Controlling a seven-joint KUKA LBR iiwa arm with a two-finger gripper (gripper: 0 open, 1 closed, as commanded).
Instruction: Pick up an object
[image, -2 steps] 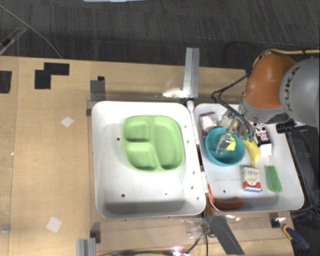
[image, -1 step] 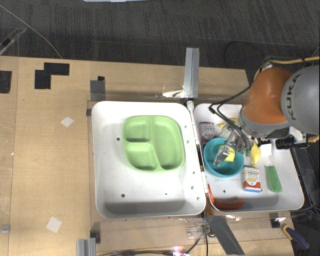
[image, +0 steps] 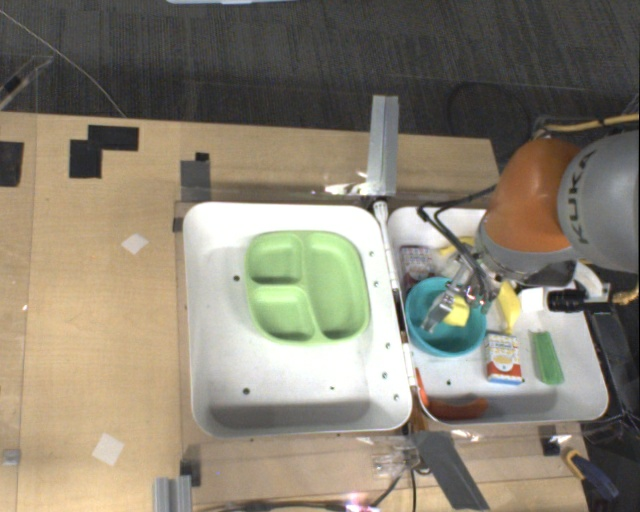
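The left bin (image: 215, 300) holds 1 light green 3-compartment tray (image: 305, 285). In the right bin (image: 580, 395), the gripper (image: 447, 308) sits inside a teal bowl (image: 440, 335), beside a small yellow object (image: 458, 314); its grip state cannot be determined.

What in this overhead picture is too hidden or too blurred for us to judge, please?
- Gripper, camera view: its metal parts blur together over the blue bowl, so finger state and any contact are unreadable.
- Yellow object in the bowl: partly covered by the gripper, identity unclear.
- Right bin: its far corner is hidden under the arm's orange band.
- Small carton: print too small to read.
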